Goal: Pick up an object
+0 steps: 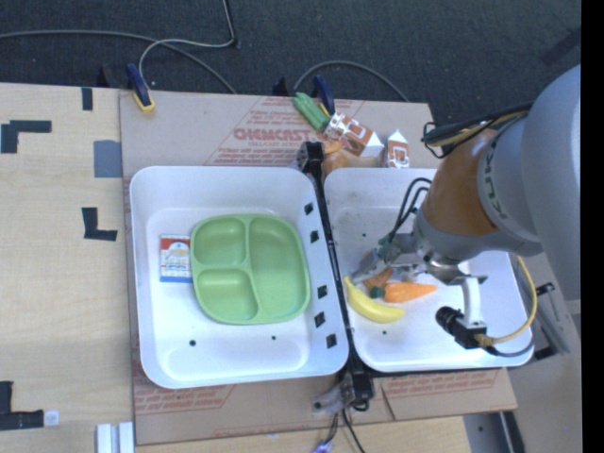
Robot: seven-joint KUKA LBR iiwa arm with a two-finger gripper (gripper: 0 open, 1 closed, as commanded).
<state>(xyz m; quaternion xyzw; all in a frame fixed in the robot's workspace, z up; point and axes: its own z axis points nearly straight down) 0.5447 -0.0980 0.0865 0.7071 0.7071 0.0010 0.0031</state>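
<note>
Partly hidden, the hand [396, 264] sits under the arm's wrist; we cannot tell its state. Just below it: carrot [411, 292], banana [373, 306]. Far left: green plate [251, 267], small card [175, 258].

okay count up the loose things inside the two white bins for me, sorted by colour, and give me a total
Green: 1, the divided plate
Yellow: 1, the banana
Orange: 1, the carrot
White with red and blue print: 1, the small card
Total: 4
</note>
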